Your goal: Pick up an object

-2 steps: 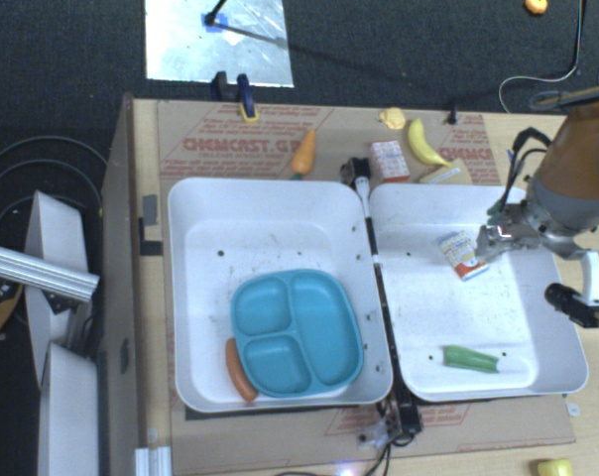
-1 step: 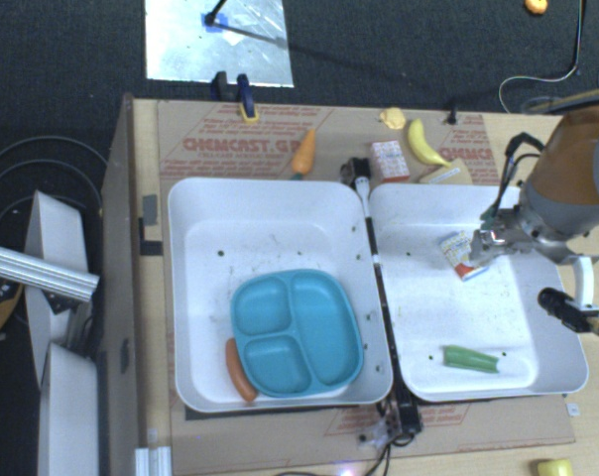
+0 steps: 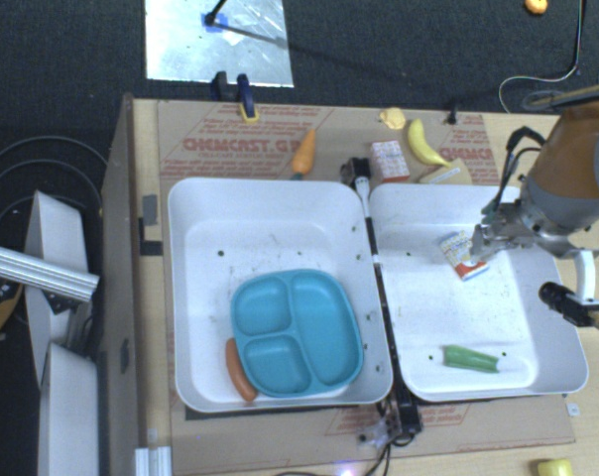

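Toward the right bin's [image 3: 552, 360] upper middle, small white-and-red packet [image 3: 460, 254], crumpled, long axis slanting upper left to lower right, gripper [image 3: 481, 245] touching it, finger state cannot be told

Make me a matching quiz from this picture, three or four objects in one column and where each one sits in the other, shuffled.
Things:
1. blue divided plastic tray
2. green oblong vegetable toy
3. yellow banana toy
4. orange sausage toy

Places:
A. on the cardboard behind the bins
B. right bin, near its front
C. left bin, centre front
D. left bin, beside the tray's left edge

Pairs: 1-C, 2-B, 3-A, 4-D
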